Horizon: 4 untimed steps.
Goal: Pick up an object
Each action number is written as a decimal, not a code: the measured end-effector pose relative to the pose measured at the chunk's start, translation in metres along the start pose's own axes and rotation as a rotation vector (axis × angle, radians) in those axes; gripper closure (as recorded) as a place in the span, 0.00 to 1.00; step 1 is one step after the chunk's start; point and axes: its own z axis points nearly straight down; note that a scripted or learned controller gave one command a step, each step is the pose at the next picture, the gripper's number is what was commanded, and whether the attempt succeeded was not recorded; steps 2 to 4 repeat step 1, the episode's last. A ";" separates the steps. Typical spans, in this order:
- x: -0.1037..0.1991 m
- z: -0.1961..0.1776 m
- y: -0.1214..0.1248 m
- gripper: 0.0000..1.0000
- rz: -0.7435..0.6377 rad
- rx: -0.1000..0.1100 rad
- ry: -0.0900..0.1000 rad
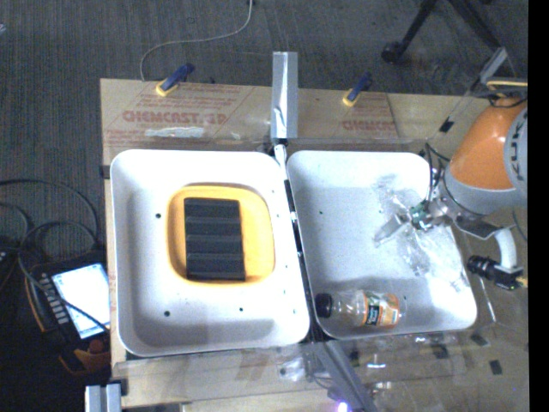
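In the right bin (334, 230), a clear plastic bottle (364, 308) with a black cap and orange label lies on its side along the near wall. A crumpled piece of clear plastic (396, 219) lies near the bin's right side. My gripper (420, 216) hangs low at the right edge of that plastic, below the arm's orange band (485, 153); it is too small and cluttered to read its state. The left bin (129, 230) holds a yellow dish (262, 230) with a black ridged block (214, 239) in it.
A metal post (284, 93) stands at the back between the bins. Two blue and yellow clamps (174, 78) (357, 88) grip the board behind them. A tablet with cables (77, 297) lies on the floor at left.
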 end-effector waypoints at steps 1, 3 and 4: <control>0.036 -0.059 0.064 1.00 0.084 0.006 -0.008; 0.036 -0.059 0.064 1.00 0.084 0.006 -0.008; 0.036 -0.059 0.064 1.00 0.084 0.006 -0.008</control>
